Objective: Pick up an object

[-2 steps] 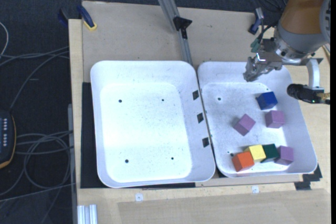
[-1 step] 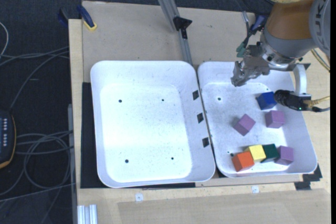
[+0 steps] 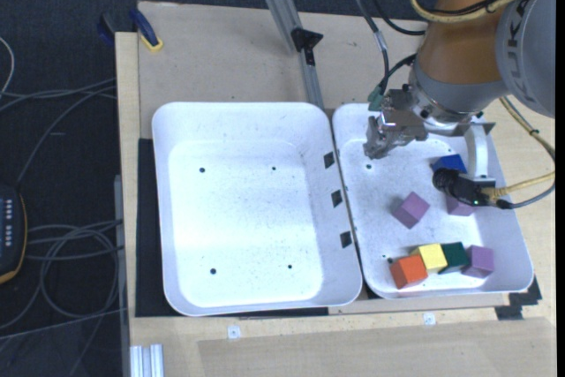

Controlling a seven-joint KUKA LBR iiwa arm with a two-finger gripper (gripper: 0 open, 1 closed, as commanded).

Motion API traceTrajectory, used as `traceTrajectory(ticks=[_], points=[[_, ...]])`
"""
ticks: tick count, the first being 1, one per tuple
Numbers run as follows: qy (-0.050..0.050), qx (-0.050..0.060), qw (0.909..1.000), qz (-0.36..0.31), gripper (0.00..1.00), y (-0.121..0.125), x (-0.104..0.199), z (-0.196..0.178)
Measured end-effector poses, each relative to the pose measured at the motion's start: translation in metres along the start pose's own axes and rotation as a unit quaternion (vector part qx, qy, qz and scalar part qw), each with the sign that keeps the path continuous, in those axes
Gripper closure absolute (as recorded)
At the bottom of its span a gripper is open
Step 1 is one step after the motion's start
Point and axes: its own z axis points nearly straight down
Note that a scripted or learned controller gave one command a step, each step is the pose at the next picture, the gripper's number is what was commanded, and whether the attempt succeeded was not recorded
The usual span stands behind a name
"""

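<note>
Candidate objects are all lying in the right bin (image 3: 508,229), at the right of the frame. A purple block (image 3: 410,209) is sitting alone near the bin's middle. A row is resting along the lower edge: orange block (image 3: 408,270), yellow block (image 3: 433,257), green block (image 3: 455,255) and a second purple block (image 3: 481,260), the first three touching or nearly so. A blue block (image 3: 450,163) is lying at centre right, partly covered by the arm's hardware, and a further purple piece (image 3: 459,206) is peeking out just below it.

The gripper (image 3: 380,144) is hanging over the upper left part of that bin, above bare white floor, well apart from the lone purple block and farther again from the lower row. Nothing is showing between its tips. Whether they are spread or closed, I cannot tell; the tips are too small and dark from this angle.

Judgement: no object is lifted yet. Every block is lying on the bin floor. The approach, the closing and the lift all appear to be remaining.

The left bin (image 3: 177,190) is sitting beside it on the desk (image 3: 221,40).
</note>
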Motion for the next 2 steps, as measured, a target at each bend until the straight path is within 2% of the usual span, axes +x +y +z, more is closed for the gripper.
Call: traceTrajectory(ticks=[1,2], points=[[0.000,0.000,1.0000,-0.001,1.00,-0.021,0.051,-0.006],[-0.001,0.002,1.0000,0.000,1.00,-0.042,0.097,0.014]])
